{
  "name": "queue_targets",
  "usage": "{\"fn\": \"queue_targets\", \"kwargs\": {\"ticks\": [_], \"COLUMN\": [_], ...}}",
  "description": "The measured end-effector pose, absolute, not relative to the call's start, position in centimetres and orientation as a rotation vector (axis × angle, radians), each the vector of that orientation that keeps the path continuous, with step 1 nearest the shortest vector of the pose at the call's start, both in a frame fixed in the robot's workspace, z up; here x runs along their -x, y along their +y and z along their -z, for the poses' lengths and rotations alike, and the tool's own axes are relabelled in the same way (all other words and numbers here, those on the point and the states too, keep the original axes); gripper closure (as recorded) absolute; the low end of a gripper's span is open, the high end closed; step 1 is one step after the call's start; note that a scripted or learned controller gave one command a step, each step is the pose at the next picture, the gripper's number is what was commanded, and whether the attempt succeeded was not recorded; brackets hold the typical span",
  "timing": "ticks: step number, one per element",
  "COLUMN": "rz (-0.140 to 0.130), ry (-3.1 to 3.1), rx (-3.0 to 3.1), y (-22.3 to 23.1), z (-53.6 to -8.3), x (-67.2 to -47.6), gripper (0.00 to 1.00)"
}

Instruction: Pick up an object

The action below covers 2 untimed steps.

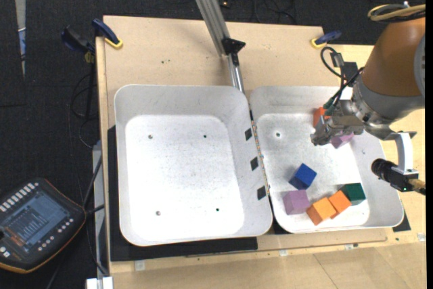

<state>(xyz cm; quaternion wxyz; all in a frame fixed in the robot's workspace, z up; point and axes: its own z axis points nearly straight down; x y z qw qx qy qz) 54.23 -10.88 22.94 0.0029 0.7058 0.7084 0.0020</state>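
Note:
My gripper (327, 133) hangs over the upper right part of the right bin (270, 105), below the grey and orange wrist. A small purple piece (344, 140) shows just beside and under it, partly hidden by the gripper body. A small orange piece (317, 116) sits at its upper left edge. Lower in the same bin lie a blue cube (304, 176), a purple block (295, 202), an orange block (323, 208) and a green block (353, 194).
The left bin (128, 105) stands beside the right one on the wooden bench. A slanted metal pole (210, 3) ends at the bins' shared top edge. A teach pendant (37, 220) lies off the bench at lower left.

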Motion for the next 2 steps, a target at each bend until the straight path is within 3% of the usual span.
{"fn": "queue_targets", "kwargs": {"ticks": [1, 2], "rz": [-0.005, -0.004], "ry": [2.222, 2.23], "rx": [-2.214, -2.212], "y": [-10.9, -6.0], "z": [-26.3, -26.4], "x": [-54.4, -55.1], "gripper": [1.0, 1.0]}}
